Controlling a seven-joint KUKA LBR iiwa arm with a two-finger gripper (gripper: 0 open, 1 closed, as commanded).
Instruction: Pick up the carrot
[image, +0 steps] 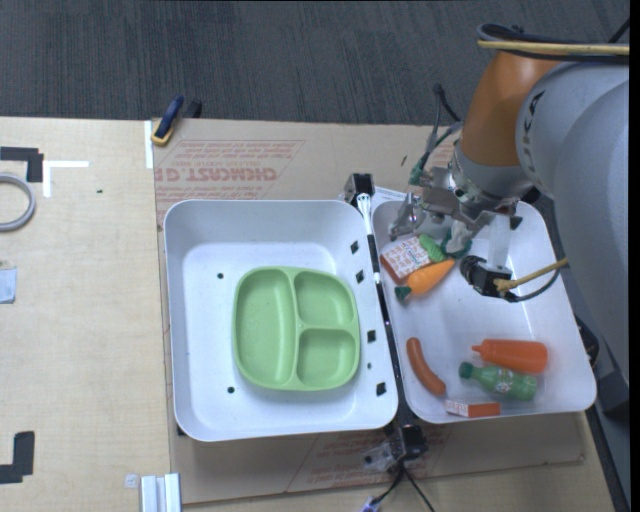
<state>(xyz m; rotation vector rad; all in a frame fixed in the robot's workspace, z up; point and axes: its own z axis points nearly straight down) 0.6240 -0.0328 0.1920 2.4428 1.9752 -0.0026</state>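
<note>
The carrot (428, 278), orange with a green stalk end pointing left, lies tilted at the far left of the right bin (560, 395), touching a red-and-white packet (404, 258). The claw (432, 215) hangs just beyond it; its opening cannot be told.

The arm (560, 110) runs off the picture's right and top edges, and its bulk hides the far right corner of the right bin (560, 395). The gripper (432, 215) hangs over that bin's far left corner; its fingers blur into the clutter beneath, so their spacing cannot be told. The carrot (428, 279) lies just under it, its far end partly covered by a small box (404, 258) whose print is too small to read. The label on the green bottle (500, 380) is likewise unreadable. A grey ring (14, 203) is cut off at the bench's left edge.
</note>
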